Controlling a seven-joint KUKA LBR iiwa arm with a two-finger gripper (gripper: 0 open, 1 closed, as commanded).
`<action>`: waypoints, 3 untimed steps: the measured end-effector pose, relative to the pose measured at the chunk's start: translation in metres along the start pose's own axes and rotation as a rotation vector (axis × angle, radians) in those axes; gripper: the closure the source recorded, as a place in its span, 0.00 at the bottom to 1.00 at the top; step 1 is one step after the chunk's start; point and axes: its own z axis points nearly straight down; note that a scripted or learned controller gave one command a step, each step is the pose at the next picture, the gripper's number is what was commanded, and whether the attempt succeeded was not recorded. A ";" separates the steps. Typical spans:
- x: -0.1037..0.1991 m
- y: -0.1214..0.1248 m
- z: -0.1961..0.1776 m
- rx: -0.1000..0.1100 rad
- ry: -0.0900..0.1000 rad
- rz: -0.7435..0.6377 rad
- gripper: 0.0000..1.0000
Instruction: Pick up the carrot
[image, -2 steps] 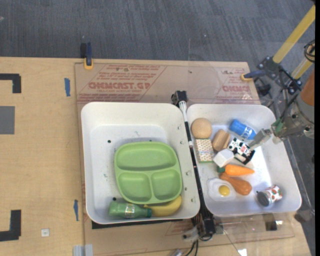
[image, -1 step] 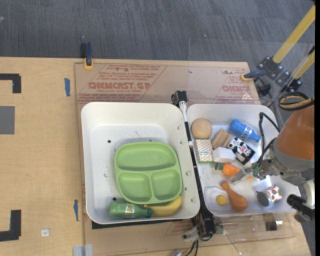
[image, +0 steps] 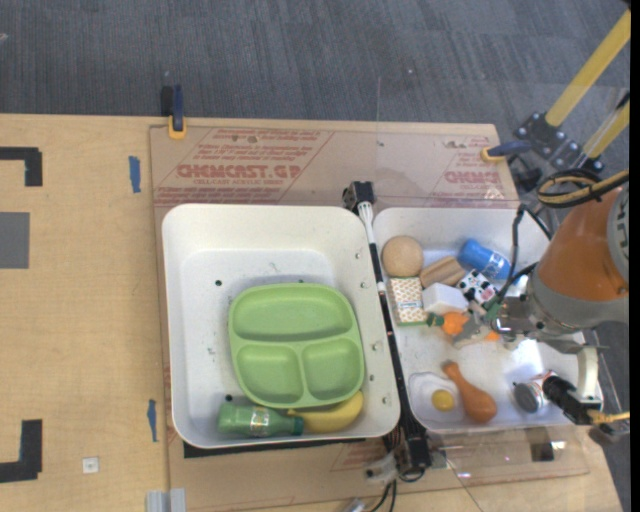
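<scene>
**Carrot lies just beside the jaws in the right bin**

The carrot (image: 455, 323), a small orange piece with a green tip, rests on the floor of the right bin (image: 520, 412), immediately to the camera-left of the jaws (image: 497, 320). It appears to sit at or against the fingertips, though the view is too small and cluttered there to say whether they touch it; it is not seen between the fingers. Whether the jaws stand wide or narrow cannot be told from this angle.

Just above the jaws and slightly left is a black-and-white toy (image: 478, 288), with a blue can (image: 485, 258) beyond it. Left of the carrot lie a white block (image: 441, 297) and a checked cracker (image: 406, 298); farther up-left sits a tan ball (image: 402, 255). Below the jaws are a chicken drumstick (image: 472, 390) and, left of that, a fried egg (image: 437, 394).

Well to the left of the jaws, the left bin (image: 190, 300) holds a green divided plate (image: 297, 343), a banana (image: 335, 414) and a green bottle (image: 255, 420). Both bins sit on the worktop (image: 80, 300).
</scene>
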 end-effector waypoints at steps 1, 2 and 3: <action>-0.001 0.060 0.001 0.005 0.002 0.364 0.00; 0.000 0.076 0.002 0.009 -0.001 0.639 0.00; 0.056 0.122 0.003 0.033 -0.017 0.831 0.00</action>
